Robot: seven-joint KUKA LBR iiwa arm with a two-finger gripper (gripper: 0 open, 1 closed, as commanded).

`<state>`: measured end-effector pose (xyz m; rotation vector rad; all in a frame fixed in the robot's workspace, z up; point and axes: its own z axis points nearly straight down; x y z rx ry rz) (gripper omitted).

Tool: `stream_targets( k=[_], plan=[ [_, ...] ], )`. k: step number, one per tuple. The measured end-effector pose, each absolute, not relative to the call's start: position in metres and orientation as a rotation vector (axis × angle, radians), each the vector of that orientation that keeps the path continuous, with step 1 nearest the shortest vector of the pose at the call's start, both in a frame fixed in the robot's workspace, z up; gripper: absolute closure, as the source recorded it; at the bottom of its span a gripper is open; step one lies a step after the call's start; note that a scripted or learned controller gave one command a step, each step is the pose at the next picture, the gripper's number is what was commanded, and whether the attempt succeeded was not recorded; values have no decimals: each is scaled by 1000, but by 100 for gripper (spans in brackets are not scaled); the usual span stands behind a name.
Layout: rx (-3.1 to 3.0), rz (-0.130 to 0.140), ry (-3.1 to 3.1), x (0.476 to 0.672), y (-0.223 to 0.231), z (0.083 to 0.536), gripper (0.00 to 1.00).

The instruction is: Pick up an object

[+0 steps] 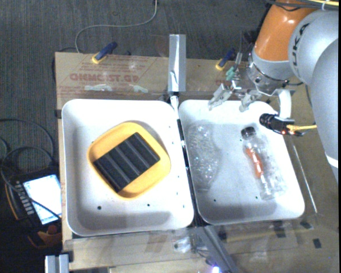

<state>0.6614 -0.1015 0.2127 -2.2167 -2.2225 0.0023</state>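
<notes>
Two bins on counter: left bin (pixel 74 152) holds yellow-and-black tray (pixel 129 158); right bin (pixel 290 201) holds clear bottle (pixel 258 162) near right edge, crumpled plastic (pixel 203 151) at left. End effector (pixel 233 99) spread wide, holding nothing, above back edge.

One camera, fixed high above, looks down aslant on both bins (pixel 74 152); arm (pixel 307 44) at two o'clock.

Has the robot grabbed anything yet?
Not yet. The gripper hangs open above the right bin's back edge with nothing between its fingers. The plastic bottle and clear crumpled bag lie in that bin; the yellow-and-black block sits in the left one. Grabbing is all left.
</notes>
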Motion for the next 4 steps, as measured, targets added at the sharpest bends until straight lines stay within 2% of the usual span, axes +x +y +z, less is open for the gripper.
stream_targets(
  k=[1, 2, 3, 4],
  plan=[
    [-2094, 4, -2342, 633, -166, 164, 0],
    [-1880, -1, -2517, 613, -128, 169, 0],
    [-1750, -4, -2611, 635, -205, 94, 0],
    [-1750, -4, -2611, 635, -205, 94, 0]
  ],
)
